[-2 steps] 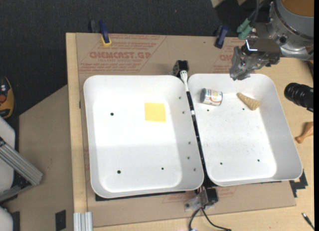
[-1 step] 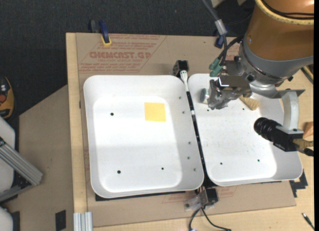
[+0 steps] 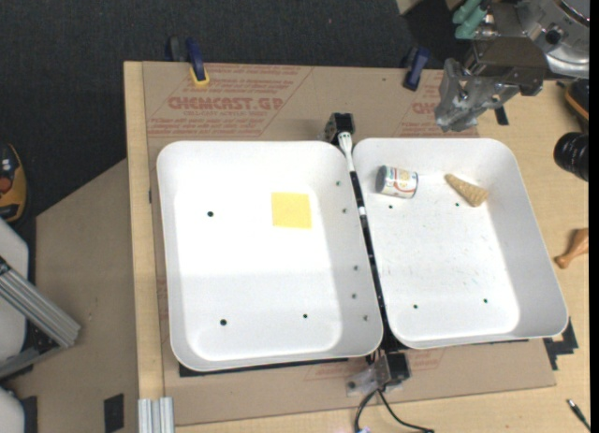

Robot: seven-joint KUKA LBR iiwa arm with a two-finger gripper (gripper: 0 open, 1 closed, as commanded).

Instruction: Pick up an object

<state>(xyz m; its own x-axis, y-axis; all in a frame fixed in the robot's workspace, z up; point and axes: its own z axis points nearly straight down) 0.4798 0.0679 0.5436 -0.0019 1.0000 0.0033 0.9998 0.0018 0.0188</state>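
White bins sit side by side on the bench. Left bin point(image 3: 187, 263) holds a flat yellow square point(image 3: 291, 209), lying just above its centre. Right bin point(image 3: 524, 272) holds two items near its far wall: a small can point(image 3: 397, 181) on its side at far left, and a tan wedge point(image 3: 467, 189) near it to the right.

Gripper point(image 3: 457, 115) hangs above the far rim of the right bin, nothing between its fingers. How far it is open: cannot tell, since the fingers blur into one grey mass at this angle.

Orientation: the can's long axis runs roughly left-right across the view, slightly tilted. The wedge's long axis runs diagonally, narrow tip to upper left, broad end to lower right. The yellow square has no marked long axis; edges roughly parallel to bin walls.

Risks, as judged:
- Can is round and on its side; a grasp along the wrong axis could roll it away.
- Both right-bin items lie close to the far wall; fingers may strike the rim on descent.
- Yellow square looks very thin, so fingers could close over it without catching.
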